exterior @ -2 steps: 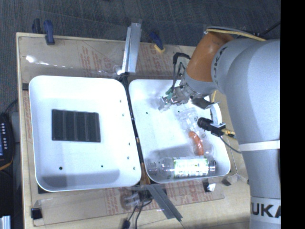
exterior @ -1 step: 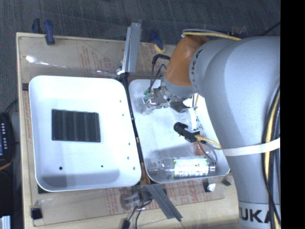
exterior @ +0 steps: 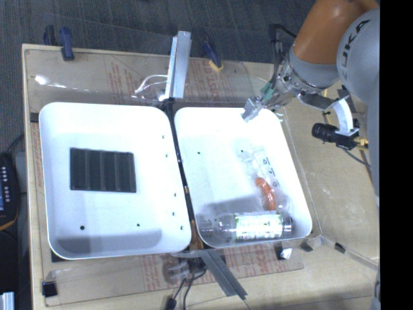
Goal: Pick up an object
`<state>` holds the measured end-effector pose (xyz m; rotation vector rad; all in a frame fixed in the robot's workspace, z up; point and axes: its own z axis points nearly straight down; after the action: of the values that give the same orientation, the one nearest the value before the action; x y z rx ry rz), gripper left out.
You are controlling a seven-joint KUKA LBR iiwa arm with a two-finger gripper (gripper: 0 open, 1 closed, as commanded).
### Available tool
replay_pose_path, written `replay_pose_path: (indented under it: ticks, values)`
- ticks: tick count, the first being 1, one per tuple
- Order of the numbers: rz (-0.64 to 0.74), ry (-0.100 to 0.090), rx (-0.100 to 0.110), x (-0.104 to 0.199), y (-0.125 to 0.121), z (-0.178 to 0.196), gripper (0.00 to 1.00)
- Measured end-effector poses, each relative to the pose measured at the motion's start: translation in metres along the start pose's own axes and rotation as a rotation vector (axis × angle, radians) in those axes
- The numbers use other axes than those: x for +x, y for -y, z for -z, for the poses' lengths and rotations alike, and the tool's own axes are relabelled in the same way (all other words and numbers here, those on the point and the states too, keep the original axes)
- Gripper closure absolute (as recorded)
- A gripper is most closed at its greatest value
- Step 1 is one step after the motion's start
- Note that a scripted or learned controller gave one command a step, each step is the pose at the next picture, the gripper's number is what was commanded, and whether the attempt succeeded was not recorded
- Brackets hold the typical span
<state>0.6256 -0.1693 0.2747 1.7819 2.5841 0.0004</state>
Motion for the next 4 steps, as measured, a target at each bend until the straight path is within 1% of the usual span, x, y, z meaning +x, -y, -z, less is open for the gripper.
replay_pose_path:
  ticks: [1, 2, 3, 4]
  values:
    - [0.0, -0.001, 0.001, 0.0, 0.0, -0.001, 0.0]
    - [-0.134, -0.003, 0.004, -0.026, 0.042, -0.076, 0.0]
    - [0.001, -0.004, 0.004, -0.02, 0.058, -0.069, 0.0]
    - [0.099, -0.004, 0.003, -0.019, 0.061, -0.086, 0.0]
